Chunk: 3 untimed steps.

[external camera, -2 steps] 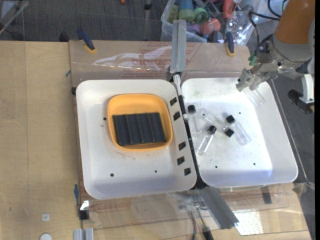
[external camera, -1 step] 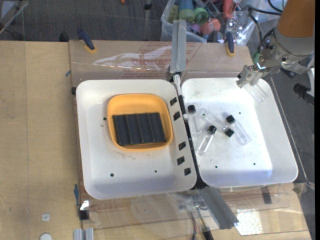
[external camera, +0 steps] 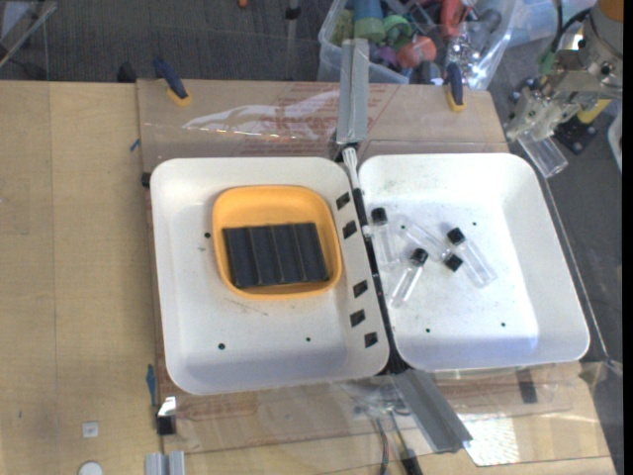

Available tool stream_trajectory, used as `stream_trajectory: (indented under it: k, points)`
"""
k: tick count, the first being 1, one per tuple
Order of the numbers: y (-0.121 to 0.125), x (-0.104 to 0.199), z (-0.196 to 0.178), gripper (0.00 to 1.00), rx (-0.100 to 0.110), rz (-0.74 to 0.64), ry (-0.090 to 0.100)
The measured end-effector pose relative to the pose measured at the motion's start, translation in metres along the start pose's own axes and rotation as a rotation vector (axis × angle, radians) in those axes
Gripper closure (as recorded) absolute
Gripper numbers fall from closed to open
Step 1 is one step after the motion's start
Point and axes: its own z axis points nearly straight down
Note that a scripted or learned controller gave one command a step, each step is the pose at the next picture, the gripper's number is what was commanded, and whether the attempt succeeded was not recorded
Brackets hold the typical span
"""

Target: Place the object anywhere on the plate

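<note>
Bins: two shallow white bins sit side by side on the wooden bench, the left bin (external camera: 188, 344) and the right bin (external camera: 534, 315), their inner edges touching along a seam marked with small black tabs.
Plate: one orange-yellow plate (external camera: 237, 211) with rounded corners lies in the left bin, toward its upper middle.
On the plate: one dark, ribbed rectangular slab (external camera: 276, 254) rests on it, covering most of its lower half.
Task objects: four clear vials with black caps (external camera: 425, 250) lie scattered in the right bin, in its left and middle part, well apart from the plate; one vial (external camera: 407, 277) lies slanted near the seam, another (external camera: 381, 231) sits close to the divider, two more (external camera: 465, 260) lie just beside each other toward the middle.
Arm: the gripper (external camera: 539, 117) hangs at the upper right, beyond the right bin's far corner, above the bench edge and away from the vials.
Fingers: blurred among clear plastic and cabling; I cannot tell whether they are spread or closed, and nothing is visibly held.
Background: one clear tub (external camera: 495, 23) of colourful odds and ends stands behind the bins, and two blue-and-orange clamps (external camera: 175, 84) grip the bench's far edge.
</note>
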Motion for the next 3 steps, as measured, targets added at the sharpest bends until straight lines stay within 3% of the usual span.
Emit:
stream_trajectory:
  k: [1,2,3]
  points:
    - [-0.002,-0.043,-0.088,1.0,-0.002,-0.218,-0.001]
    - [-0.003,-0.073,-0.106,1.0,-0.004,-0.432,-0.003]
    - [-0.002,-0.071,-0.106,1.0,-0.003,-0.779,0.0]
